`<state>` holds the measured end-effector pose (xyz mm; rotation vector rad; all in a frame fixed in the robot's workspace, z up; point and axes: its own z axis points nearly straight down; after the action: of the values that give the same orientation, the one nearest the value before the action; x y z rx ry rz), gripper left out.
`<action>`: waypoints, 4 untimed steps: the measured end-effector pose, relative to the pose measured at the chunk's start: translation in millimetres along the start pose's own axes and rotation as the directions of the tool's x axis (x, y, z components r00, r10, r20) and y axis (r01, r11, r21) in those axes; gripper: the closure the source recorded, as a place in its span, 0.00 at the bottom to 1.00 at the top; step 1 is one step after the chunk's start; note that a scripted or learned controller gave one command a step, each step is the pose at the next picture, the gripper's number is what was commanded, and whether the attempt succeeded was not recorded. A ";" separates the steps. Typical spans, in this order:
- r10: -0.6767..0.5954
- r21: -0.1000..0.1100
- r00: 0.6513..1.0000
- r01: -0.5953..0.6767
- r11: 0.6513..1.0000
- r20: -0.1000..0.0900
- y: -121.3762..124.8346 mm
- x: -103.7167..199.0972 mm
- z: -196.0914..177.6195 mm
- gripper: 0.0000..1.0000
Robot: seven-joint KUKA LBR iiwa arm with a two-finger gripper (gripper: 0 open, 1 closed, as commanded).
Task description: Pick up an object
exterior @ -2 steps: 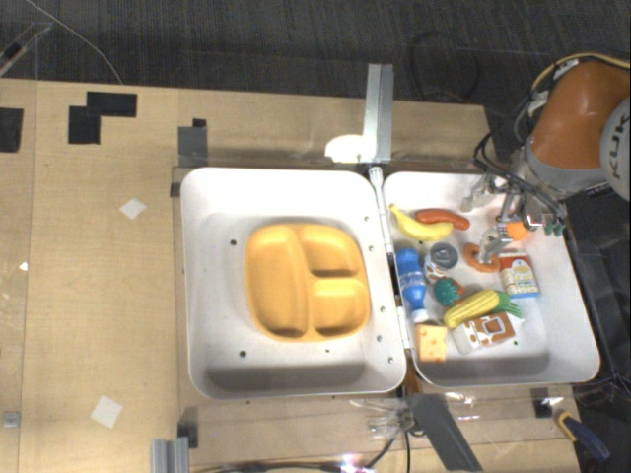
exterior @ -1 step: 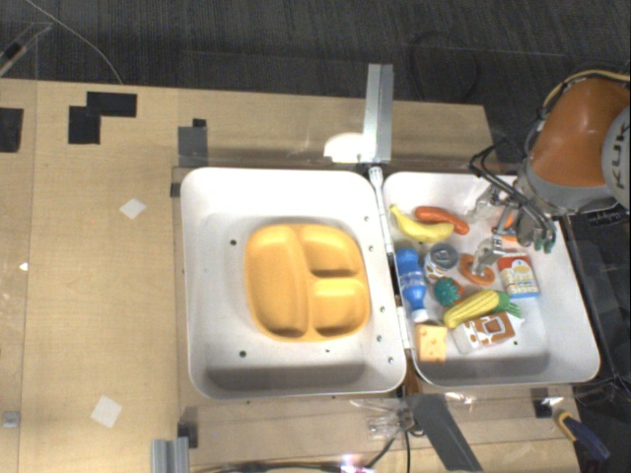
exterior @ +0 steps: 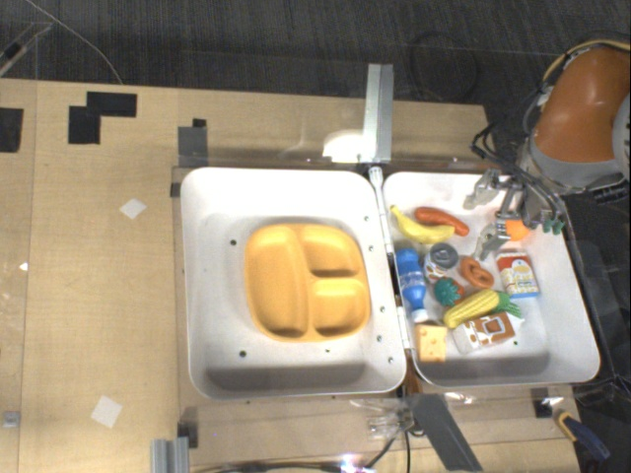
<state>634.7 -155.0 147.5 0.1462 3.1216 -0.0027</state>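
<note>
Yellow plastic marks the left bin [exterior: 197, 264] for you: a divided tray [exterior: 306, 279] with three compartments lies in its middle. The right bin [exterior: 577, 348] holds the clutter of toy food you can choose from. Along its left wall you have a banana [exterior: 416, 228] at the far end, a blue bottle [exterior: 410, 282] lying lengthwise below it, and a cheese wedge [exterior: 431, 342] at the near end. A red sausage [exterior: 441, 220] touches the banana's upper side. In the middle sit a small grey round can [exterior: 444, 256], a teal piece [exterior: 449, 290], a pretzel [exterior: 477, 272] and a corn cob [exterior: 473, 305]. A milk carton [exterior: 517, 273] lies nearer the right wall, and a flat orange packet [exterior: 487, 331] rests at the near side.

Your gripper [exterior: 503, 227] hangs over the far right part of this bin, fingers apart, pointing down above an orange piece [exterior: 517, 232] just beyond the carton. Nothing sits between the fingers. The arm's orange band [exterior: 582, 106] shows at the upper right.
</note>
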 end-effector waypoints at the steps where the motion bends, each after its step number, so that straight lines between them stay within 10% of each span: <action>1: -0.040 0.000 0.999 0.040 0.999 -0.007 -7.4 15.7 0.7 0.00; 2: -0.099 0.005 0.995 0.099 0.995 0.015 3.2 -0.9 40.1 0.00; 3: -0.110 -0.001 0.994 0.110 0.994 -0.002 27.7 -18.6 58.3 0.00; 4: 0.073 0.003 0.997 -0.073 0.997 -0.004 22.2 -3.2 59.1 0.00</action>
<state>640.9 -133.3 88.5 0.2610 3.1185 -0.0055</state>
